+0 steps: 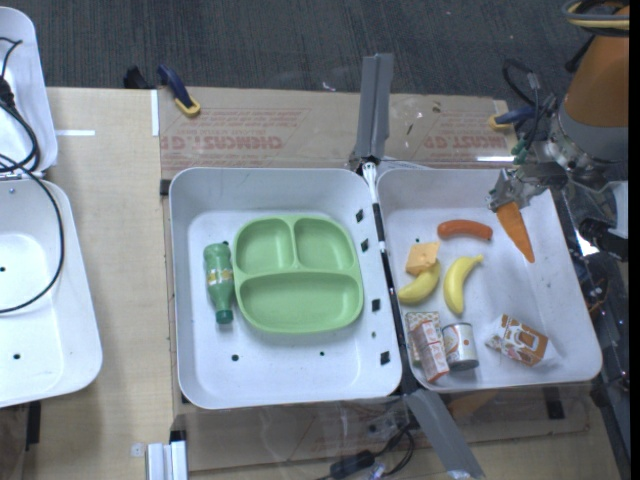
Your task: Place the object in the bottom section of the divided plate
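**Carrot at the gripper above the right bin, green plate lying in the left**

The left bin (190,268), a shallow white tray with rounded corners, is holding a pale green divided plate (298,273) of smooth plastic: two small compartments along its far side and one wide compartment along its near side. A green bottle (219,281) is lying just beside the plate's left edge, cap toward the near side.

The right bin (560,308) is holding a scatter of toy food. An orange sausage (465,230) is lying near the middle, with a yellow-orange wedge of cheese (422,258) below and to its left. Two curved yellow bananas (440,280) are lying side by side beneath those. Along the near edge a printed red-and-white carton (428,346) is touching a small can (461,346) lying on its side, and a second small carton (518,341) is lying apart to their right.

The gripper (512,196) is hanging over the far right corner of this bin, and a tapered orange carrot (516,230) is slanting down from it, wide end up at the fingers, tip pointing toward the near right. The fingers are appearing closed around the carrot's top, though the grip itself is small and dim. The carrot is well apart from the plate.
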